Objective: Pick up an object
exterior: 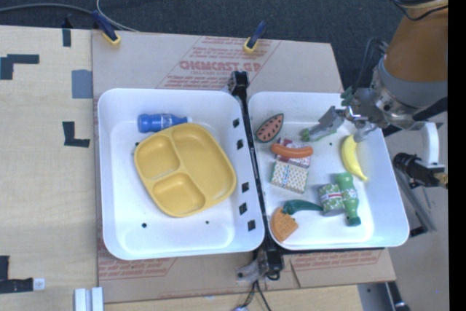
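My gripper (341, 129) hangs over the back of the right bin (386, 229), open, with nothing between its fingers. One finger (319, 130) points left toward the hot dog (292, 151); the other sits just above the top end of the yellow banana (354, 158). Also in this bin are a watermelon slice (269, 127), a checkered packet (290, 175), a green bottle (341, 198) and an orange wedge (284, 225) beside a teal piece (301, 206).
The left bin (116, 229) holds a yellow divided plate (184, 168) and a blue bottle (162, 122) behind it. A black divider (246, 156) runs between the bins. The arm's orange and grey body (415, 47) fills the right side above the right bin.
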`<state>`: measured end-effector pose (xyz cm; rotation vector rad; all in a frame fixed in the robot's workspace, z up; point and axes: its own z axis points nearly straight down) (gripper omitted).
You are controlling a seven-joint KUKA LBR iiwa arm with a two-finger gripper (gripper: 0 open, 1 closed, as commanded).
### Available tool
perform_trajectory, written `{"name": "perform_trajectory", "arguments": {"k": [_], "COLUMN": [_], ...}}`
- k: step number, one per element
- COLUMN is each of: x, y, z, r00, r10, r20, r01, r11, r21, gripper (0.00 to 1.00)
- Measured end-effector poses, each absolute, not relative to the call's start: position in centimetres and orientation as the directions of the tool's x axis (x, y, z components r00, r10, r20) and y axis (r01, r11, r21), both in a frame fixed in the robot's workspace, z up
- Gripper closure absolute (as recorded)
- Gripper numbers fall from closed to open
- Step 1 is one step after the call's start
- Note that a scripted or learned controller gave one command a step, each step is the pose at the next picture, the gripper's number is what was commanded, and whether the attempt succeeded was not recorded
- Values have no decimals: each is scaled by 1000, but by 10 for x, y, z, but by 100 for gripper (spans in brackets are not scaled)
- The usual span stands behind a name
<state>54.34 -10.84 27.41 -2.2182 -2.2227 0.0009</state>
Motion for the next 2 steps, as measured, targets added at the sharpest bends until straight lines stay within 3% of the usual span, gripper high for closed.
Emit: {"name": "perform_trajectory", "arguments": {"k": [1, 2], "x": [608, 599], "y": [-129, -113], "z": [158, 99], "r00": [-1, -1], "r10": [1000, 1000], "r20": [1, 1], "r01": [1000, 1000], "r11": [1, 1], "r21": [-5, -1], "gripper": [0, 0]}}
